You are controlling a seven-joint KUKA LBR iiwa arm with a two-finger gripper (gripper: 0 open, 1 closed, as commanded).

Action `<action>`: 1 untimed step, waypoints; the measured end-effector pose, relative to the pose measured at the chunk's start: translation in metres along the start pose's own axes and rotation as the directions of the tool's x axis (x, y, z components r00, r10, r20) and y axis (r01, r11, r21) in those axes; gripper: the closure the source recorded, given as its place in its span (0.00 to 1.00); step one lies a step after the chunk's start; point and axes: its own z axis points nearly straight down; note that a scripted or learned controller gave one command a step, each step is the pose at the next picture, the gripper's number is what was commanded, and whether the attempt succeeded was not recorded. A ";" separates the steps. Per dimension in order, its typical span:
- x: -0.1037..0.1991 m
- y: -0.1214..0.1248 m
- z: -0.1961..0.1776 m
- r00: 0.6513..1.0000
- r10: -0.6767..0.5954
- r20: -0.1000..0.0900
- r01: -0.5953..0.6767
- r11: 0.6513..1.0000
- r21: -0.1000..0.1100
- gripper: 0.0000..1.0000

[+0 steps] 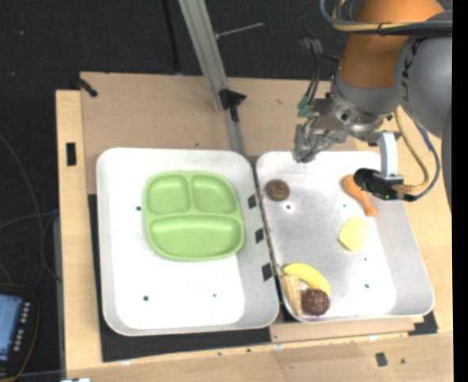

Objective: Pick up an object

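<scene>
A green divided plate (193, 216) lies in the left white bin (118, 293); a metal pole (206, 54) slants above.

A grey robot arm (429, 58) with a rounded orange band (377, 42) above its wrist. Black and grey cables loop around it. A small grey metal end effector (304, 151) tips it.

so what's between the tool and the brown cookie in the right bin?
Bare white bin floor. In the camera view the tool hangs at the bin's far rim, the brown cookie lies just nearer and left, apart from it.
</scene>
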 end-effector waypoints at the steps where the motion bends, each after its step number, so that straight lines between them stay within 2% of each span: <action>1: 0.057 -0.016 0.002 1.000 0.000 -0.001 0.000 1.000 0.000 1.00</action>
